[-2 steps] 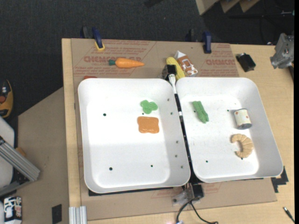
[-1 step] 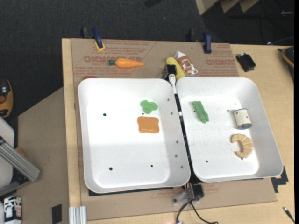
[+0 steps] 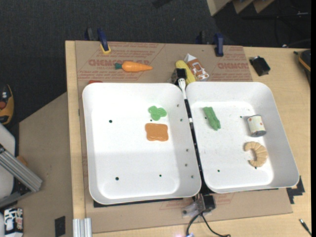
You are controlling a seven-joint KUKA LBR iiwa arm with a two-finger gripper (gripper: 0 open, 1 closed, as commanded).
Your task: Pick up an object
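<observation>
— Easiest target?
— Toy croissant [image 3: 256, 153], lying in the right bin [image 3: 232, 181] near the small white can [image 3: 256, 125]. Probably light, stiff, slightly slick; best pinched across the thick middle, not the tapering horns.
— Jaws?
— Impossible to tell.

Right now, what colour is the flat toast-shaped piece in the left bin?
Orange; the toast-shaped piece shows clearly in the camera view.

Two white bins, the left bin [image 3: 98, 147] and the right bin [image 3: 276, 147], sit side by side holding five items. One green leafy piece [image 3: 157, 113] and one orange slab [image 3: 157, 132] lie in the left; one green pickle-like piece [image 3: 212, 118], one small white can [image 3: 256, 125] and one croissant [image 3: 256, 153] in the right. One carrot [image 3: 134, 67] rests on the board behind.
</observation>
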